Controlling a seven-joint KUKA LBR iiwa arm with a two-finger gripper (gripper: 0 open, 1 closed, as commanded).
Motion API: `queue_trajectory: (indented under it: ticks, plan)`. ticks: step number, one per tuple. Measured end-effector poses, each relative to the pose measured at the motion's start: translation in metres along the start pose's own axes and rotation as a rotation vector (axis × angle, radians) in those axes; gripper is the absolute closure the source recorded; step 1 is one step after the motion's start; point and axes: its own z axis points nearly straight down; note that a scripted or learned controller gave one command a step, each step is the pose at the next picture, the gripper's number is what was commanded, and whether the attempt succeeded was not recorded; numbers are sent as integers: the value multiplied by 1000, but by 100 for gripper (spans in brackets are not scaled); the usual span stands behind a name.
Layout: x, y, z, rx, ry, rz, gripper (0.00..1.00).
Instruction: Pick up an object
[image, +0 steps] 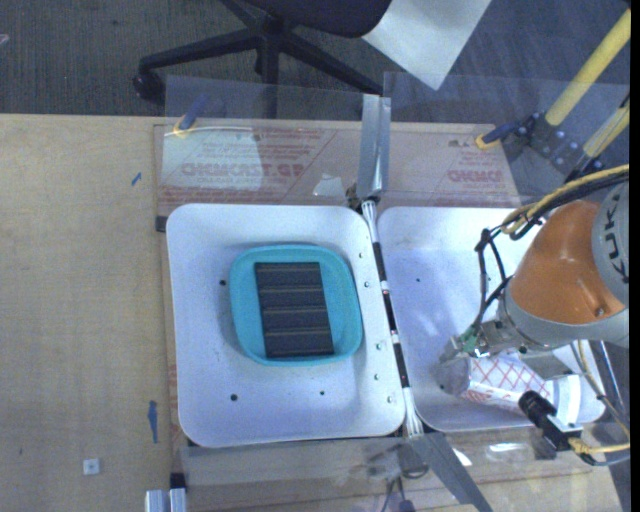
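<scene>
A tube (505, 382) with a red criss-cross pattern and a white cap lies in the right bin (430, 270), along its near edge. My gripper (468, 349) hangs from the orange-banded wrist, directly over the tube's grey crimped left end and very close to it. In the left bin (200, 330) a teal tray (345, 310) carries a dark ribbed block (293, 309), well away from the gripper.
A metal divider (385, 300) runs between the two bins. Clear panels (260, 165) stand along the back edge. An office chair base (265, 50) is on the floor beyond the bench. The arm covers the right bin's right side.
</scene>
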Motion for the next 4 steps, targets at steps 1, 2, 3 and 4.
queue_trajectory:
  ticks: [1,2,3,4]
  plan:
    - [24,47,-84,16,8,-340,100]
    - [57,8,-85,19,10,-356,100]
    - [32,86,-119,16,6,-248,100]
    - [33,86,-119,16,6,-248,0]
